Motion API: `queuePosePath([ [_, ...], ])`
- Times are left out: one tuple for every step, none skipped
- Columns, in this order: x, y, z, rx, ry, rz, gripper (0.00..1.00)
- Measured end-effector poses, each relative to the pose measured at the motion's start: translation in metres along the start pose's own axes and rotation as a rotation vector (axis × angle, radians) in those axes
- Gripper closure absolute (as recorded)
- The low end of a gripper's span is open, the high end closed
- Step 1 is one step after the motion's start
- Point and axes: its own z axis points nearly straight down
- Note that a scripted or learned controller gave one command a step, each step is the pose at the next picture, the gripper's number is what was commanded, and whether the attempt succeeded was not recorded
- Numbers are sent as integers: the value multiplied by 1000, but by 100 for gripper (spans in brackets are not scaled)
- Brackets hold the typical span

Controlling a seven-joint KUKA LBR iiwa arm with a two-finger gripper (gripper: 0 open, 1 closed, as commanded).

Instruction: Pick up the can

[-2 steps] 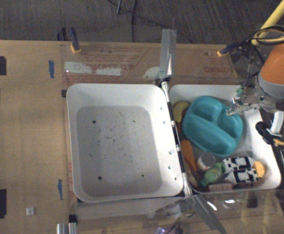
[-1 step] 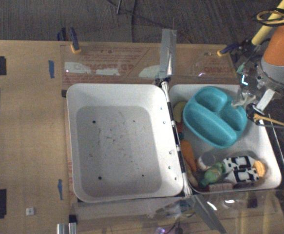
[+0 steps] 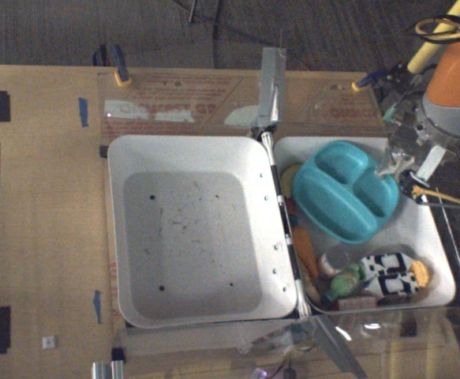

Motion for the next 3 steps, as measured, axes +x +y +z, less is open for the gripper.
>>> queuePosePath([
  [-3, 13, -26, -29, 11, 43, 100],
  [-3, 5, -49, -1, 4, 489, 100],
  [-13, 3, -179, -50, 28, 407, 100],
])
